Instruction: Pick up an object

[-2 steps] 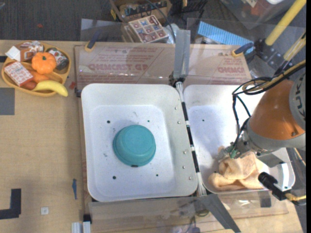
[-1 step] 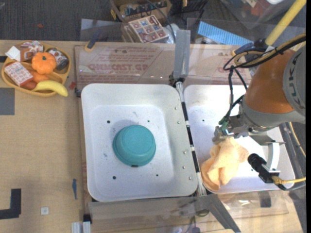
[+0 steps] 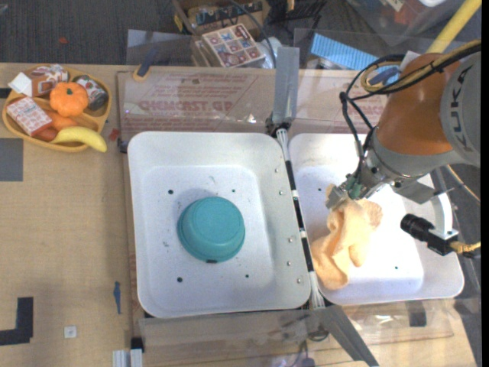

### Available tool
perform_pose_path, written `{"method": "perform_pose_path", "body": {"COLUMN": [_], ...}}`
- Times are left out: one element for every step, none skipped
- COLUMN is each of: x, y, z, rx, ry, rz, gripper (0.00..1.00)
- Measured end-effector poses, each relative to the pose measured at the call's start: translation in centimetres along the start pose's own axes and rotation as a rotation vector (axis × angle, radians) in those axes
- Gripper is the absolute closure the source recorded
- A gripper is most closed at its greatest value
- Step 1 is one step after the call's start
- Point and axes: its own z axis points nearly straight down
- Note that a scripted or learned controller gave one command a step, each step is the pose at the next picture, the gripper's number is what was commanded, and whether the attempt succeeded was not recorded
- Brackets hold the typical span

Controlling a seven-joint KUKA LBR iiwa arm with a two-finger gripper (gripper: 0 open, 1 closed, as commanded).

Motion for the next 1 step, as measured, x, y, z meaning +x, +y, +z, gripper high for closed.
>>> {"method": "perform_pose_path", "body": {"x": [0.37], "y": [6.54], "z": [-7.03], "rx": [0.001], "ry": [0.000], "rz": [0.203], "gripper": [1.00]}}
